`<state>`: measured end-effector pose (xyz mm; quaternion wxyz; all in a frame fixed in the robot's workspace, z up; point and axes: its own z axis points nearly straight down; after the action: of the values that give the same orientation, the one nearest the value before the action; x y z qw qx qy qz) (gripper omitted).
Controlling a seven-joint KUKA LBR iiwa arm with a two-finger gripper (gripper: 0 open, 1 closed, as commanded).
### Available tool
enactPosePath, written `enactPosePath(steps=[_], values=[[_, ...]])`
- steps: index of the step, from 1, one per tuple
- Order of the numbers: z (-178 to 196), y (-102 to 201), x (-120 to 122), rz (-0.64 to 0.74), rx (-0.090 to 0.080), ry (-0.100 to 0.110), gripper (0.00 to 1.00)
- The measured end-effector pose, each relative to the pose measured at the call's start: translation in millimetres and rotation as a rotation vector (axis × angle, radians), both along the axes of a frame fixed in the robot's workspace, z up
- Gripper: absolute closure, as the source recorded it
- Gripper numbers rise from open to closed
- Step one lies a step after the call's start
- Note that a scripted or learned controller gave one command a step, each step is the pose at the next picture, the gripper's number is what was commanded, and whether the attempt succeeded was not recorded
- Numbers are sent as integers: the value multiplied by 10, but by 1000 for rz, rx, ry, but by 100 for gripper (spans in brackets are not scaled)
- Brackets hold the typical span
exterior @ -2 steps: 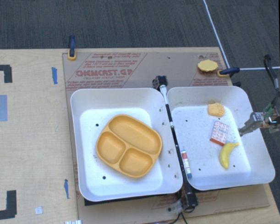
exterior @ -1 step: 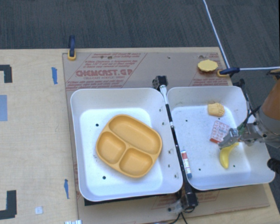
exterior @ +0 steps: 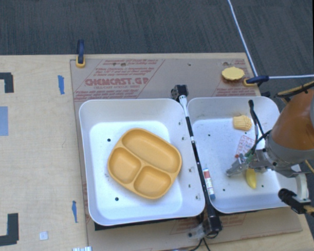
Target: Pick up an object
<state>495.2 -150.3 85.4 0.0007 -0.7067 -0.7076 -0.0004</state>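
Yellow object (exterior: 250, 179) lies just beside the tool (exterior: 239, 167), ungrasped.

arm (exterior: 296, 138): grey | orange band | black cable | metal tool (exterior: 239, 166)

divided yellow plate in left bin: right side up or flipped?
Right side up. The yellow plate shows its three hollow compartments facing the camera, lying in the left bin.

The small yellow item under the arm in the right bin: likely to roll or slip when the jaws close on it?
The small yellow item looks rounded and smooth like a toy banana, so it may squirt sideways under a pinch. It seems small, hence probably light. It lies flat on the right bin floor beside the gripper, so rolling far seems unlikely.
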Motion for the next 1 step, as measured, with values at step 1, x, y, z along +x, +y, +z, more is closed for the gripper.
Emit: enactPosePath(steps=[1], values=[[99, -1, 7, -1, -1, -3, 100]])
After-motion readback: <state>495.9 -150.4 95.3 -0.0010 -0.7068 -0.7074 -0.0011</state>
